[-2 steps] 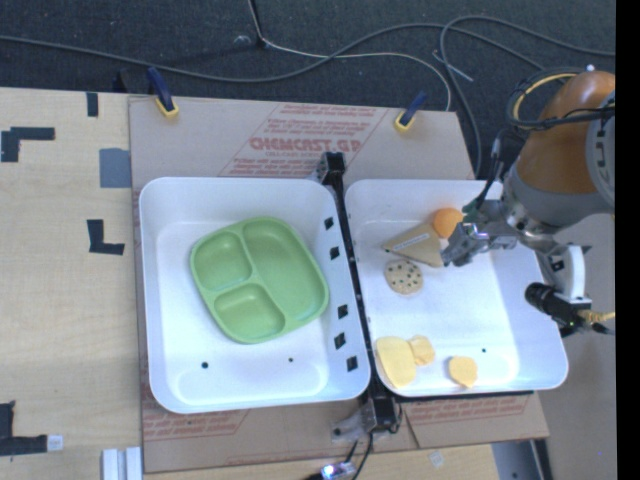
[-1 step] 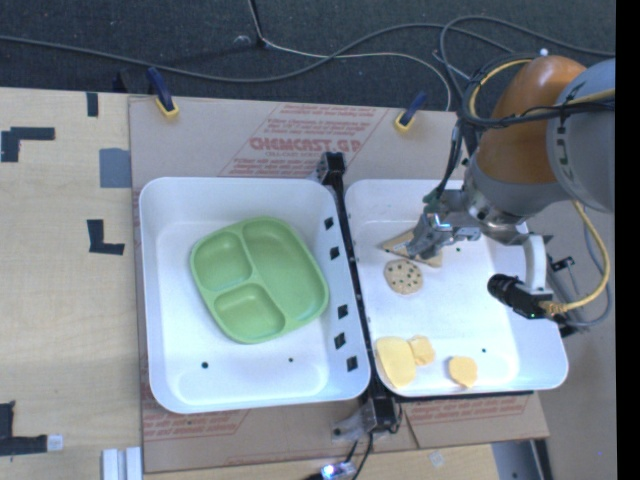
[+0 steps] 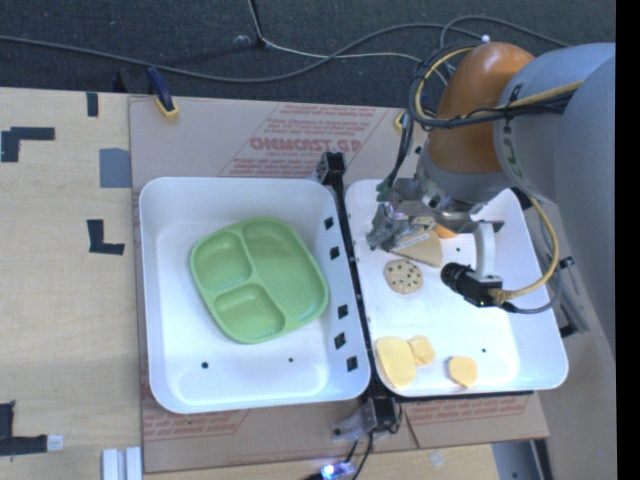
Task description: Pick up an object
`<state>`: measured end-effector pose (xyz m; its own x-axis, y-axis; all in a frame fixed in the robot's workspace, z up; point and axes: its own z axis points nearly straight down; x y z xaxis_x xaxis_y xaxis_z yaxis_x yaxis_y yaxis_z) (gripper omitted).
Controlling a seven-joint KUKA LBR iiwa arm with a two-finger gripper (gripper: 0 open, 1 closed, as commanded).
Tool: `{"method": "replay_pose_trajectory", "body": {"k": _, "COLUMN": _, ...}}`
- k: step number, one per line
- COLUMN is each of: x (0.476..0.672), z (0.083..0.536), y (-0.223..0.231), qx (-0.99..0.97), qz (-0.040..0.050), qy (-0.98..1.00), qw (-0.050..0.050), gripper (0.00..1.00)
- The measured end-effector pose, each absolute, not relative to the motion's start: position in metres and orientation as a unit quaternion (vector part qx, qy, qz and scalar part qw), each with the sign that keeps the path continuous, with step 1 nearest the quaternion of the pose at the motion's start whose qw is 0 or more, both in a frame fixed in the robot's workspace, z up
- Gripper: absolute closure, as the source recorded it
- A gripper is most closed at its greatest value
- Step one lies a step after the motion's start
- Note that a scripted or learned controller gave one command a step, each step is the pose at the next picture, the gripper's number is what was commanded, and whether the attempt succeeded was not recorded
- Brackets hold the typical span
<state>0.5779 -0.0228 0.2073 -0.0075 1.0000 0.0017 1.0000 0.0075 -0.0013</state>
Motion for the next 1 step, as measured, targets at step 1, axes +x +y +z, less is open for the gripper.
{"method": "replay_pose_trajectory", "body": {"k": 1, "x": 0.5833, "z": 0.2208, "y": 0.0311, "qx": -0.705, "qz": -0.0005, "qy": -0.71, "qw": 0.001, "gripper": 1.0}}
